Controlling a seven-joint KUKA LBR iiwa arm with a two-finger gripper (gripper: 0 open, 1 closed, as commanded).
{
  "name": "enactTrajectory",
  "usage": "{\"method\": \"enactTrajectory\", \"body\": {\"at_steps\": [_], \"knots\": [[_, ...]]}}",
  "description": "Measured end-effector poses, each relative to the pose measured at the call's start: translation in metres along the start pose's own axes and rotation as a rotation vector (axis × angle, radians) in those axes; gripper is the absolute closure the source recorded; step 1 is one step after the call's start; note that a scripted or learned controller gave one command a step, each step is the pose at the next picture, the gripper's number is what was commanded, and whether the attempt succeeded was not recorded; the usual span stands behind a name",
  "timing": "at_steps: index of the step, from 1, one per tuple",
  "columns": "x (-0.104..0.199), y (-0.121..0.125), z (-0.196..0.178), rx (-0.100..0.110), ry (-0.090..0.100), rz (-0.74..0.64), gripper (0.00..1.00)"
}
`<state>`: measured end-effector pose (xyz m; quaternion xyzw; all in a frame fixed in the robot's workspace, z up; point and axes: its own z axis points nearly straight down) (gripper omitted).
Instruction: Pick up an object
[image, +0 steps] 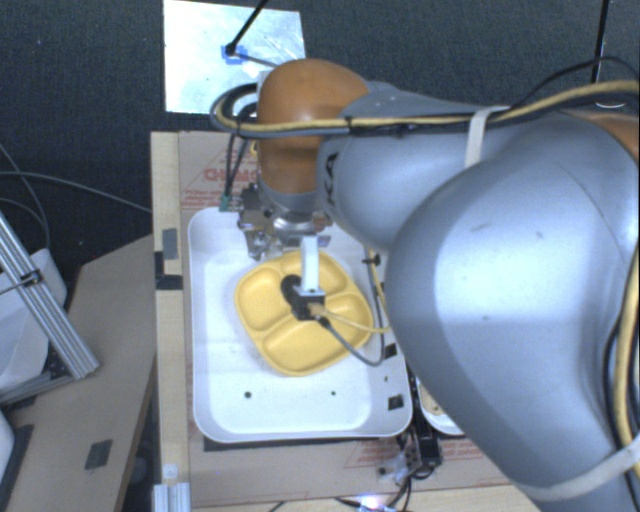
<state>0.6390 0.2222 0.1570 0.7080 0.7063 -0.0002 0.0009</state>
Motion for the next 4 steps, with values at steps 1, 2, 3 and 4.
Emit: {"method": "enactTrajectory", "body": {"at_steps": [1, 2, 3, 4], "knots": [[0.006, -0.127, -0.078, 0.002, 0.006, -0.01, 1.0], [0.012, -0.085, -0.214, -0.017, 0.009, -0.007, 1.0], [0.011, -0.048, -0.33, -0.016, 0.007, -0.008, 1.0], [0.01, 0.025, -0.214, 0.008, -0.002, -0.001, 1.0]]}}
